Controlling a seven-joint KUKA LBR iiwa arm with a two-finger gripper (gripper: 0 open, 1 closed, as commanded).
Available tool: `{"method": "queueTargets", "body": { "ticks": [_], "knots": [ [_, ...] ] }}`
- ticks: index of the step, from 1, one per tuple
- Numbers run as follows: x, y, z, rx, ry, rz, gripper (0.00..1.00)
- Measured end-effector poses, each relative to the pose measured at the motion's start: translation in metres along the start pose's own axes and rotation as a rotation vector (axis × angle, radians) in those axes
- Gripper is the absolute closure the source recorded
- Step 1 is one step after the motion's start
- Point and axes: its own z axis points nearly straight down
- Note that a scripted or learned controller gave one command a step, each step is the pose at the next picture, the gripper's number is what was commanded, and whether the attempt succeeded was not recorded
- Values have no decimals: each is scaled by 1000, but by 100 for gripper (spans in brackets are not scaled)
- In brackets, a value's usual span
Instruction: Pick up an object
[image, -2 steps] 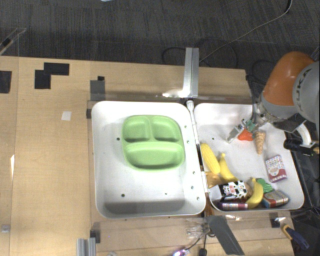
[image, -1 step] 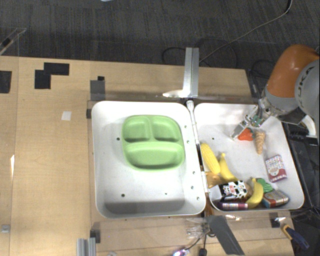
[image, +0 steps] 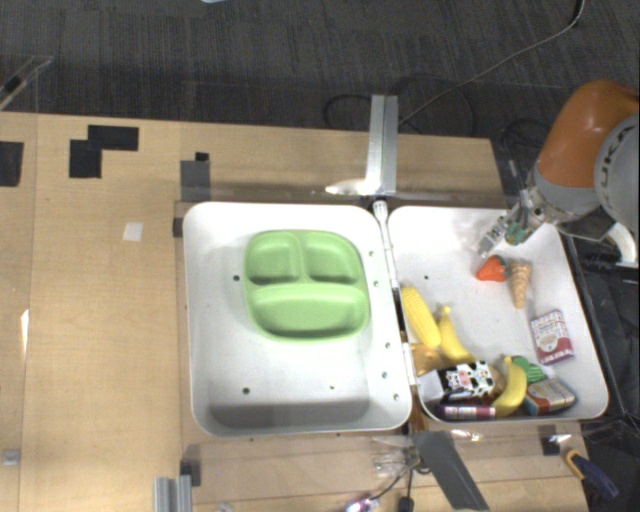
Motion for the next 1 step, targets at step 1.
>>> {"method": "queueTargets", "body": {
  "ticks": [1],
  "knots": [
    [73, -53, 10, -4, -4, -250, 100]
  ]
}}
